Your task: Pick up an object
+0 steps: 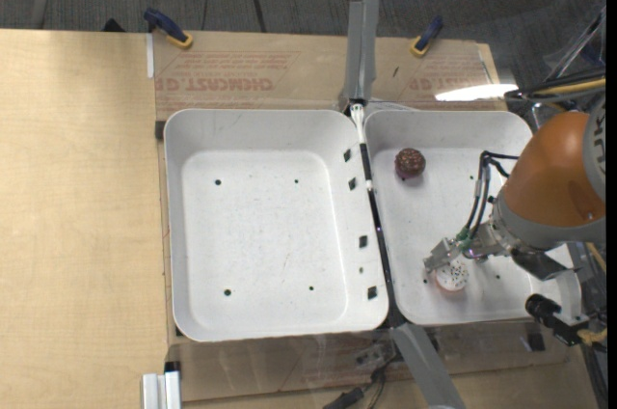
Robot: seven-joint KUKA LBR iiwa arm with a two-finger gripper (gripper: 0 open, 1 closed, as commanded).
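White plastic bins sit side by side on a wood bench, seen from above at a slant; left bin (pixel 193 204) w/ nothing in it, right bin (pixel 424 301) holds two small things. Grey arm w/ orange band reaches in from the right; gripper (pixel 447 264) is low in the right bin, right over a small pale round object (pixel 451 279) w/ a reddish patch, near the bin's front. Can't tell whether the claw is apart or together, nor if it has hold of anything; contact is hidden. Judged progress: reach done, grasp and lift still to come. A dark red ball (pixel 410 162) lies well apart toward the bin's back, untouched. Around: cardboard sheet (pixel 289 74) behind bins, two clamps, someone's shoes at top. Nothing seems to block the lift; the centre divider is near.
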